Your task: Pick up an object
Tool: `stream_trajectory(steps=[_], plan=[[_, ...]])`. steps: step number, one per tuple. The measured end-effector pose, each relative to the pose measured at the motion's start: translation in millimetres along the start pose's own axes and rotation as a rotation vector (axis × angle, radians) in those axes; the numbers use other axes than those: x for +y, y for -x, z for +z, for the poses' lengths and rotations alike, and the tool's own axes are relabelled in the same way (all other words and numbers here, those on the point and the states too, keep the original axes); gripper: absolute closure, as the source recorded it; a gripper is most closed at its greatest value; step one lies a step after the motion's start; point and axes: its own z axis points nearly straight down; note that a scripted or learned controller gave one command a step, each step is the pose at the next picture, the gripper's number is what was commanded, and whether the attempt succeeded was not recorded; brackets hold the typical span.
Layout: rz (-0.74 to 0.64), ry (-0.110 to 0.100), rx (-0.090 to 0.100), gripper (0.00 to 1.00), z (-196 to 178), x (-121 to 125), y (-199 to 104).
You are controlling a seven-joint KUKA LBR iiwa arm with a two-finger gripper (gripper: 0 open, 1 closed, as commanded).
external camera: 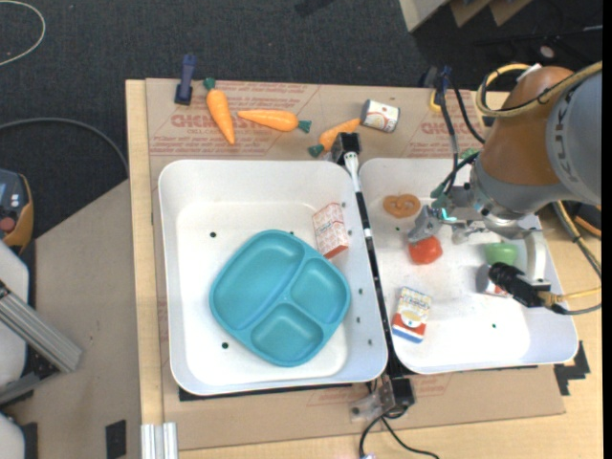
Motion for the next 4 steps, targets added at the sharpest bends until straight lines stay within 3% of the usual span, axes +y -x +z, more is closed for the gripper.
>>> stream_trajectory(steps=[1, 2, 3, 4], plan=[[0.0, -0.001, 0.0, 0.0, 1, 0, 0], [-0.001, -0.012, 0.004, 0.0, 52, -14, -1], [0.0, -0.008, 0.002, 0.0, 49, -23, 22], [-0.011, 0.006, 0.004, 0.0, -58, -32, -52]])
